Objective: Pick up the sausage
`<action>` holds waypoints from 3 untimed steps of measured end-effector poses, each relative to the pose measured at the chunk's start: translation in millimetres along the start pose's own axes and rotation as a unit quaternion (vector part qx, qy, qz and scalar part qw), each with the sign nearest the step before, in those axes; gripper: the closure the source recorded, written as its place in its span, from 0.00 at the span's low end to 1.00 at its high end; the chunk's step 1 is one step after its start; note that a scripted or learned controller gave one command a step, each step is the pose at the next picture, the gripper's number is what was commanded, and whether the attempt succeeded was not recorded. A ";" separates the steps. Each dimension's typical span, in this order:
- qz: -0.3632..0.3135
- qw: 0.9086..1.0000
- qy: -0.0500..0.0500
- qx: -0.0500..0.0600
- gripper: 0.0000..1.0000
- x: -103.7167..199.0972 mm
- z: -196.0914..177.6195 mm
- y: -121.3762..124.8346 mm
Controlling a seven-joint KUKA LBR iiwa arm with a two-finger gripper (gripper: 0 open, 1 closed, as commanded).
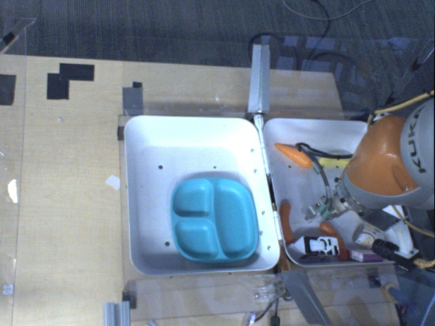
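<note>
Sausage [285,223] against right bin [353,129] left wall; I judge light, smooth, slippery; I'd pinch mid-length across width; tool [321,209] state unclear

- Setting: a robotics laboratory or test cell, not a home or shop.
- Bench [61,202]: pale wood-grain top, bare of household items, marked with black tape patches [69,79] near its far left.
- Two shallow white bins, the left bin [146,148] and the right bin [346,131], sit side by side, framed by metal brackets [259,77] fixed to the bench.
- An industrial arm [391,158], grey with an orange band, reaches in over the right bin.
- Loose cable [319,9] lies on dark grey carpet [136,12] beyond the bench.
- A clear panel edge [17,36] stands at the bench's far left corner.
</note>
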State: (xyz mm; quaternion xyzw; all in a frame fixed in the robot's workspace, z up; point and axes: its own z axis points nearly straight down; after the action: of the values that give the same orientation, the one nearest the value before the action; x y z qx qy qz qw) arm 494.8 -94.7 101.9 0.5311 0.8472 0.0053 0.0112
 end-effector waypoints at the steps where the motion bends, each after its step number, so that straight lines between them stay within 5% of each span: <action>1: 0.000 1.000 0.000 0.000 0.00 0.1 0.1 -0.1; 3: -0.012 1.000 0.004 0.003 0.00 -12.0 12.0 -9.4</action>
State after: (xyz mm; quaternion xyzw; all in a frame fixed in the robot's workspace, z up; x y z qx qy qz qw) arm 491.9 -109.7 89.9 0.5213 0.8533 0.0044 0.0063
